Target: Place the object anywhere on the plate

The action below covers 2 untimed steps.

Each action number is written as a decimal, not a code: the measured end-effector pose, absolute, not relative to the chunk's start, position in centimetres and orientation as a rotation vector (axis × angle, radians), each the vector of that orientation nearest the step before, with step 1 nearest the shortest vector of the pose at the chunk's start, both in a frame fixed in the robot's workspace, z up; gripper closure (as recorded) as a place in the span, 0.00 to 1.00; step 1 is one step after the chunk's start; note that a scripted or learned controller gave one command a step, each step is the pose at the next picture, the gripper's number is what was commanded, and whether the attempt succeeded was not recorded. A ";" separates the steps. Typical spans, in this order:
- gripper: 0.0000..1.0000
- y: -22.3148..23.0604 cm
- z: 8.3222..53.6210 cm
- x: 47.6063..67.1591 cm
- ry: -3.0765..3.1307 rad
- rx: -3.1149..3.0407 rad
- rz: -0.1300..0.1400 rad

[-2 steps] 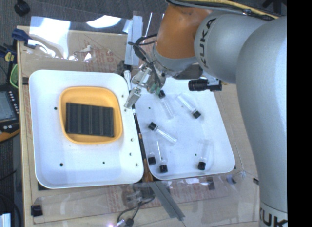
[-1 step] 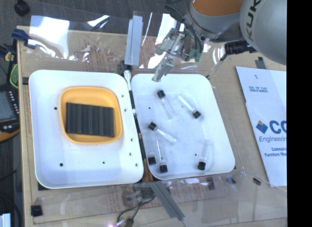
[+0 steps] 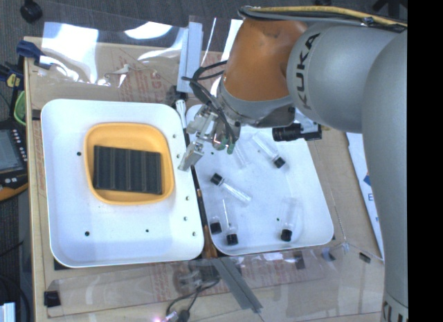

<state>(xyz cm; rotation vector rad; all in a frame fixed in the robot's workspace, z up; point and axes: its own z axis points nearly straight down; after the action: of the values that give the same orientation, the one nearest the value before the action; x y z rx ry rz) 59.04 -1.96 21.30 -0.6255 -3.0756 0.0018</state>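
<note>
I see the hand (image 3: pixel 196 144) over the seam between the two bins, just right of the yellow plate (image 3: pixel 129 140) in the left bin (image 3: pixel 118 244). I cannot tell its grip state. Clear tubes (image 3: pixel 232 190) with black caps lie scattered in the right bin (image 3: pixel 315 227), apart from the plate.

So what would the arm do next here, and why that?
Probably it should drop toward one of the clear tubes in the right bin and try a grasp. The gripper hangs over the seam between the bins, and I see nothing between its fingers. The yellow plate in the left bin carries just a dark ribbed insert, no tube.
</note>
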 end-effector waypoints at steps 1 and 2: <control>0.00 -7.5 19.2 62.7 -3.100 -0.514 0.001; 0.00 -1.1 19.2 55.7 -3.018 -0.865 0.001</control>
<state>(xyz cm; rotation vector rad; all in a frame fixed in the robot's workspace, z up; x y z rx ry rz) 55.75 -1.06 19.18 -0.8647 -3.0175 0.0008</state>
